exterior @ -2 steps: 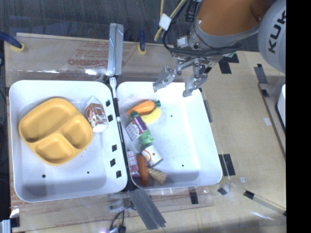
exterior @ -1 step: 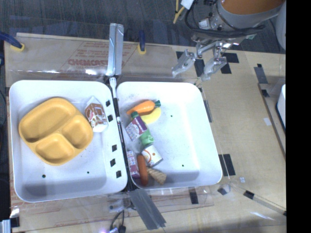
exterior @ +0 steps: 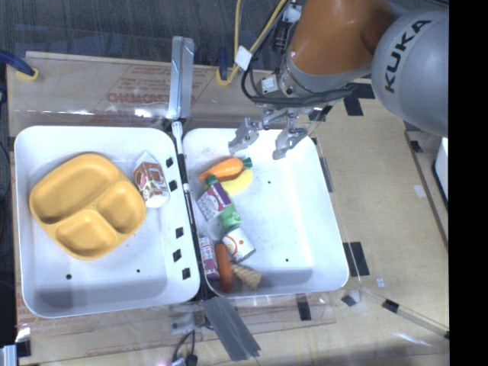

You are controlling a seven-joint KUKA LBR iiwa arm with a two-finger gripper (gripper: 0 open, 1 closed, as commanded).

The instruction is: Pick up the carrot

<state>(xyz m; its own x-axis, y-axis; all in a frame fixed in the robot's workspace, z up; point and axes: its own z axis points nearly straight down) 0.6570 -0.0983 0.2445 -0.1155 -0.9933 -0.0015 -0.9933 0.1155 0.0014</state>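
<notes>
You are looking down at a bench with two shallow white bins side by side. In the left bin (exterior: 30, 280) lies a yellow divided plate (exterior: 85, 204), and just to its right, near the bin's right wall, sits a small brown and white carton (exterior: 151, 180). The right bin (exterior: 305, 235) holds a cluster of things along its left side. The carrot (exterior: 223, 168), orange with a green tip at its right end, lies near the far left part of that bin, resting against a yellow banana (exterior: 239, 182) just nearer to you. Below them, running toward the near edge, are a purple and white packet (exterior: 213, 199), a small bottle with a green cap (exterior: 235, 236), a red sausage (exterior: 223, 265) and a brown cone-shaped piece (exterior: 247, 277) near the near wall. The grey arm (exterior: 404, 52) with its orange band reaches in from the right, and its gripper (exterior: 268, 137) hangs above the far edge of the right bin, just beyond and to the right of the carrot, not touching it. Its two fingers (exterior: 244, 136) are spread apart with nothing between them.
</notes>
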